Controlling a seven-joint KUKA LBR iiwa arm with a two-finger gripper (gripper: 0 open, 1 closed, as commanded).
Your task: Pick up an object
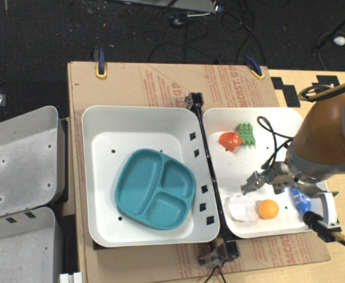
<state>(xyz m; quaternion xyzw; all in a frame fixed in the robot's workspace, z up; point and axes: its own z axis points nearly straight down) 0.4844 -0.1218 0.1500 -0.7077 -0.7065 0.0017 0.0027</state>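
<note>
Gripper low over the right bin, nothing held yet.

Nearest the front edge of the right bin (252,232) lie an orange ball (268,209) and, just beside it, a white soft lump (242,208); above them the gripper (250,184) hangs with fingers spread, empty. I would drop straight onto the ball, centred, then close. Farther back sit a red piece (230,140) and green piece (245,133); the left bin (96,122) holds a teal tray (155,188).
</note>
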